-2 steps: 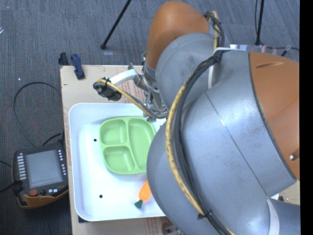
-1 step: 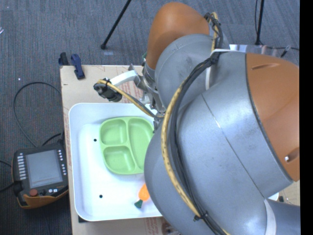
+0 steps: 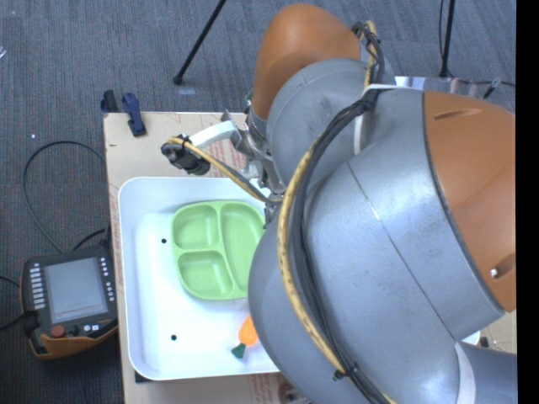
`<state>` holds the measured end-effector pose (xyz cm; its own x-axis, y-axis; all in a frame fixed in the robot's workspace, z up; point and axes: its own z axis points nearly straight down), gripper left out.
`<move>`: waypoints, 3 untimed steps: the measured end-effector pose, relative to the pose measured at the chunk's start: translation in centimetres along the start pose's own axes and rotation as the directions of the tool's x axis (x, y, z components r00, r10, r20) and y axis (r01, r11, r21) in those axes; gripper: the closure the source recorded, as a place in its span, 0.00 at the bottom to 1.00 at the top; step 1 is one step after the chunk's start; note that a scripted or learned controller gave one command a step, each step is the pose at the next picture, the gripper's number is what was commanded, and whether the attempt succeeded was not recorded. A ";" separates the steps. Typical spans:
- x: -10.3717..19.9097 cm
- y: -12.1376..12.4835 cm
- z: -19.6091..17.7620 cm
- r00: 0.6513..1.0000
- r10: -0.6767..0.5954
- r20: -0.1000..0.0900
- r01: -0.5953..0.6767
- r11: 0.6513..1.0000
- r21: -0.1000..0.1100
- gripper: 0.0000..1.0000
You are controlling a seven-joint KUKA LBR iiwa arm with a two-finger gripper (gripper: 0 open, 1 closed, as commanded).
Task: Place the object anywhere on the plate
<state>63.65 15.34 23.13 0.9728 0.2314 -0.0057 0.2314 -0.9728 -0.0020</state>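
Note:
A light green plate [image 3: 215, 249] with three compartments lies in the left white bin [image 3: 143, 293]. An orange carrot-like object with a green tip [image 3: 245, 337] lies on the bin floor just below the plate, partly hidden by the arm. The grey and orange arm [image 3: 379, 225] covers the right half of the view and hides the plate's right edge. The gripper itself is hidden behind the arm's body.
A blue clamp [image 3: 132, 113] sits on the bench's far left corner. A black and yellow cable fitting [image 3: 187, 155] juts out above the bin. A teach pendant [image 3: 69, 297] lies on the floor left of the bench. Tripod legs stand on the carpet behind.

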 end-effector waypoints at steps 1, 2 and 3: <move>0.0 0.0 0.0 1.000 0.000 0.000 0.000 1.000 0.000 0.00; 0.0 0.0 0.0 1.000 0.000 0.000 0.000 1.000 0.000 0.00; 0.0 0.0 0.0 1.000 0.000 0.000 0.000 1.000 0.000 0.00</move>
<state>63.65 15.34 23.13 0.9728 0.2314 -0.0058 0.2314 -0.9728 -0.0020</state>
